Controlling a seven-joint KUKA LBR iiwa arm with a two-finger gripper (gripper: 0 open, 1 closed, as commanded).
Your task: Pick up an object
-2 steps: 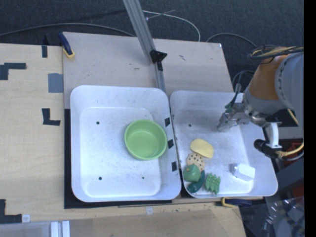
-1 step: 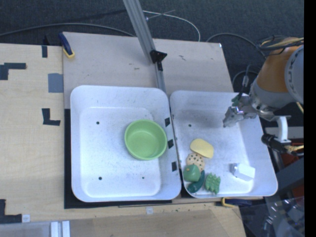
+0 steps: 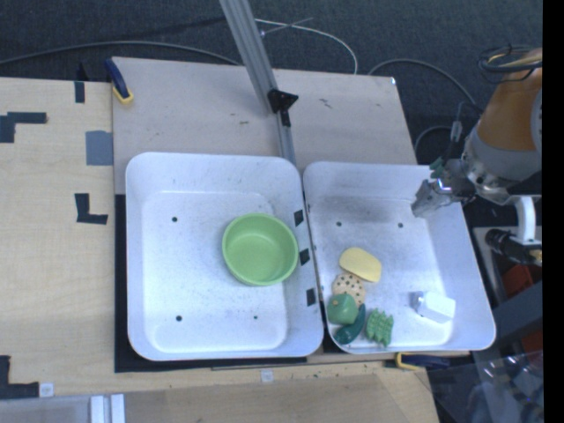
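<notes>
Gripper (image 3: pixel 429 196) at right bin (image 3: pixel 388 188) two o'clock rim; finger gap unclear, cannot tell. Yellow piece (image 3: pixel 360 264), spotted biscuit-like piece (image 3: pixel 349 286), green items (image 3: pixel 344 308) clustered at six o'clock. White block (image 3: pixel 433 305) at four o'clock.

You are looking down on a pale wooden bench (image 3: pixel 53 236) marked with dark tape pieces (image 3: pixel 88 208). Behind it lies dark carpet (image 3: pixel 106 11) crossed by thin cables (image 3: pixel 308 33). A grey metal pole (image 3: pixel 251 51) slants in from above. Lighting is even and soft.
</notes>
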